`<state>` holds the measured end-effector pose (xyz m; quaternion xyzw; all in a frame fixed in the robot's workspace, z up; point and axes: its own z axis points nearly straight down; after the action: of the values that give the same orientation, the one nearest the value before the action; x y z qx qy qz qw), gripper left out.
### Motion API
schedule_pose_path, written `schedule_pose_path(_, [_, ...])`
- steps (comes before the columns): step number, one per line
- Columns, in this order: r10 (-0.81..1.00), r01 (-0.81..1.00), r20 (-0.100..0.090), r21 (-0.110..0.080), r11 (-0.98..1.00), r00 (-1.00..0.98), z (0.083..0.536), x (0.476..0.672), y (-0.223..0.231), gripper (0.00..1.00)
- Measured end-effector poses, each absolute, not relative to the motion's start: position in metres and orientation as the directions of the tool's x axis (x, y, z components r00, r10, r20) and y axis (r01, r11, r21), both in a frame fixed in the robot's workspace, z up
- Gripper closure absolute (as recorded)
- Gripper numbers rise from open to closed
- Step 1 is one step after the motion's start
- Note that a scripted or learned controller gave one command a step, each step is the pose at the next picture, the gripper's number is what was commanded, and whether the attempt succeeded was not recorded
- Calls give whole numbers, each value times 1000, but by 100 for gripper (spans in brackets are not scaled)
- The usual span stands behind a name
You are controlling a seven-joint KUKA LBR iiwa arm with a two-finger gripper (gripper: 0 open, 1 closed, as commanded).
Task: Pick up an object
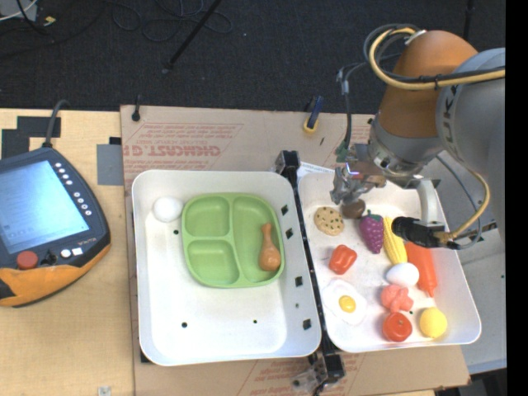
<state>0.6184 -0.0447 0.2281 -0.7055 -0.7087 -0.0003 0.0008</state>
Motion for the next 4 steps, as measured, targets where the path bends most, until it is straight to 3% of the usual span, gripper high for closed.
schedule_pose_path(2, [1000,1000,0,-5,2,-2,218,618,32,100])
schedule_pose_path(3, [1000,1000,1,-1,0,0,227,633,36,100])
schedule_pose_path(4, [1000,1000,-1,-5,0,0,223,624,23,100])
